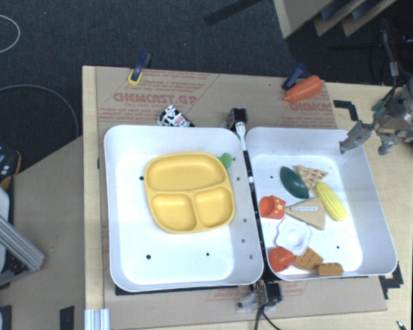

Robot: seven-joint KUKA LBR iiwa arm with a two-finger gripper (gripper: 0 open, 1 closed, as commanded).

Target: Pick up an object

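Note:
Several toy foods lie in the right bin [373, 221]: a dark green piece [294, 182], a pizza slice [312, 175], a yellow corn cob [332, 201], a red piece [272, 206], a tan wedge [309, 215], a fried egg [292, 236], a second red piece [281, 258], a waffle piece [309, 258] and a brown piece [330, 269]. My gripper [364, 146] hangs over the bin's far right corner. It is open, with nothing between its fingers, and stands apart from all the foods.
The left bin [124, 212] holds a yellow divided plate [190, 191] with a small green piece [225, 159] at its far edge. On the bench behind the bins lie an orange carrot [304, 88], a black-and-white toy [173, 117] and a yellow clamp [137, 69].

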